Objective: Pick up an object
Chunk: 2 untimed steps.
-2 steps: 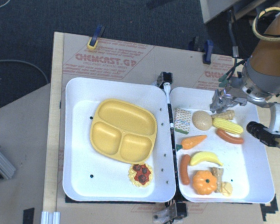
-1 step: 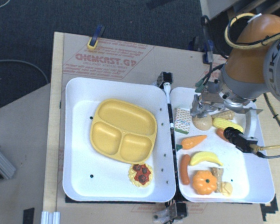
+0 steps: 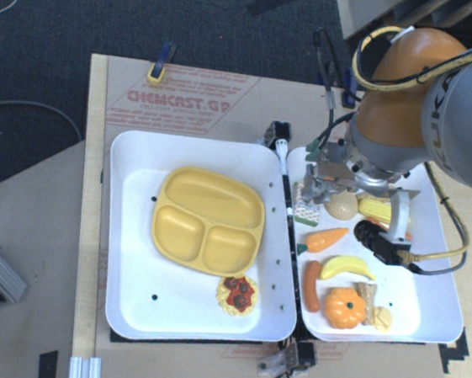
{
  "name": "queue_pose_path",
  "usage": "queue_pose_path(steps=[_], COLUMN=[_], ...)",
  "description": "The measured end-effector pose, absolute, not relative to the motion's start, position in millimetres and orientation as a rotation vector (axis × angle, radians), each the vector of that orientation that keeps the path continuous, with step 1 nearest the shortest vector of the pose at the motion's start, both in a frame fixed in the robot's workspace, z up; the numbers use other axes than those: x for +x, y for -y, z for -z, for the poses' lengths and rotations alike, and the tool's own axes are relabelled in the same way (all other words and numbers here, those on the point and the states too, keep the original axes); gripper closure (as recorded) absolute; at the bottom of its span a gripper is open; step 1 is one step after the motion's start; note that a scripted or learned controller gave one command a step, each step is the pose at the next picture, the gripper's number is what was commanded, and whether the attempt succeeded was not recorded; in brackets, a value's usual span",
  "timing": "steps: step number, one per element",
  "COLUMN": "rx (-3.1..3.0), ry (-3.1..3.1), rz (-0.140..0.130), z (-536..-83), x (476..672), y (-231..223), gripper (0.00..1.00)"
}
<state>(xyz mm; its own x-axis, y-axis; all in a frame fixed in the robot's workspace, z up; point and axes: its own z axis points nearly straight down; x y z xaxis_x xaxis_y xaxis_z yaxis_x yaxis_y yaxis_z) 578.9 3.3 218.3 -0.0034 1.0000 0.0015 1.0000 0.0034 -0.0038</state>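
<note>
Hand (image 3: pixel 322 188) is sitting low in the right bin (image 3: pixel 446 314), far-left corner, just beside the divider edge. Fingers: can't tell if apart or together, wrist is blocking them. Nothing visibly between them.

Candidate objs are all lying in the right bin: pale round item (image 3: pixel 343 206) just right of the hand, corn cob (image 3: pixel 375 211) right of that, partly under the arm. Carrot (image 3: pixel 327 240) is lying just near-side of the hand, tilted. Banana (image 3: pixel 347 269) nearer, then red sausage (image 3: pixel 311 285) at left, small pumpkin (image 3: pixel 345 307) beside it, pale bits (image 3: pixel 380 317) at right.

Left bin (image 3: pixel 123 290) is holding a yellow 3-compartment plate (image 3: pixel 208 220), w/ a spaghetti-and-meatballs toy (image 3: pixel 237 294) just near-right of it, touching or nearly.

Both bins are resting on a cardboard sheet (image 3: pixel 183 97) on the counter.
</note>
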Motion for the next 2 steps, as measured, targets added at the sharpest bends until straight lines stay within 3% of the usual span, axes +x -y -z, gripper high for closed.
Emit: queue_pose_path(steps=[1, 2], rx=[-2.224, -2.218], ry=[2.222, 2.221], rz=[0.002, -0.003], z=[-229.9, -216.0], x=[582.1, 585.1], y=[13.3, -2.0], gripper=[1.0, 1.0])
